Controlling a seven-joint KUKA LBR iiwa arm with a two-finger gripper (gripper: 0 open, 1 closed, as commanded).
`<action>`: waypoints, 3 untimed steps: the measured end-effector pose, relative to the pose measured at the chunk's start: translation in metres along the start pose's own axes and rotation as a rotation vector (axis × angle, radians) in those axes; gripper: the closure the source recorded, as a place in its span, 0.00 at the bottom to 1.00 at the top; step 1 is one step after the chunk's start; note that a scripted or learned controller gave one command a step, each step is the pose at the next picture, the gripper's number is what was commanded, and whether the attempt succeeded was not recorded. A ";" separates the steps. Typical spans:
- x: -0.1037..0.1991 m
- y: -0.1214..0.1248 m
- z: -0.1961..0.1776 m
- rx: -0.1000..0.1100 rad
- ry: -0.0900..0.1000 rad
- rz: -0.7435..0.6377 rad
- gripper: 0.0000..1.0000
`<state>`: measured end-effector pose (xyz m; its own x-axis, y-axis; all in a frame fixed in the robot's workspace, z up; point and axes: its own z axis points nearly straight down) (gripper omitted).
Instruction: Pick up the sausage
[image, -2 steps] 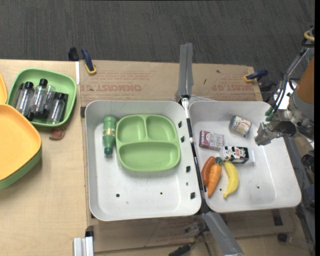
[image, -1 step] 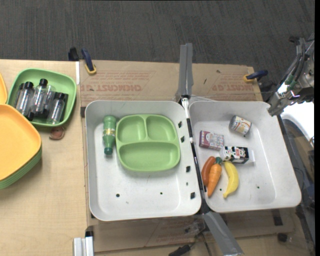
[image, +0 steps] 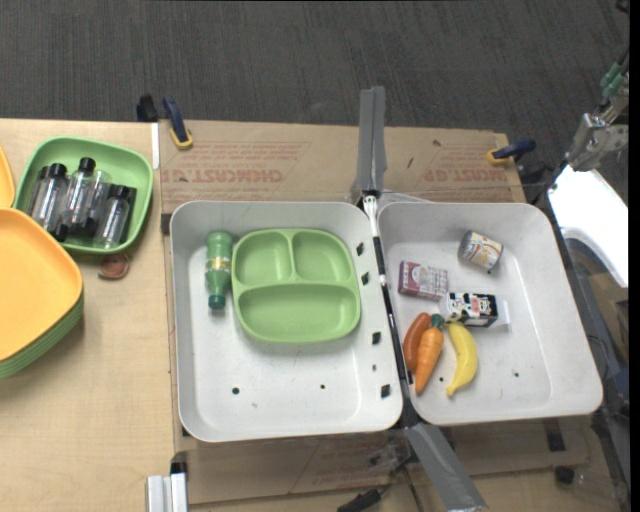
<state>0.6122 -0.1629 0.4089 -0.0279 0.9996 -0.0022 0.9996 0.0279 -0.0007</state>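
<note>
A reddish-brown toy sausage (image: 411, 338) is noted beside an orange toy carrot (image: 429, 354); judged light, slippery, best gripped mid-length.

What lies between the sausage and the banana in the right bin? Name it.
The carrot lies between them in the camera view, close alongside the sausage, with the banana on its other side.

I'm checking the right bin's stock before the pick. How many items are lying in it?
6, unless something is hidden: a can at the back, maroon carton, black-and-white carton, banana, carrot, and the sausage beside the carrot.
</note>
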 end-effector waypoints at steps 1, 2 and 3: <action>-0.009 -0.086 -0.032 0.003 0.001 0.253 1.00; -0.017 -0.051 -0.031 0.002 0.000 0.347 1.00; -0.033 -0.015 -0.028 0.004 -0.001 0.877 1.00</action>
<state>0.5984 -0.1959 0.4373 0.7507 0.6606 -0.0047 0.6606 -0.7507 -0.0019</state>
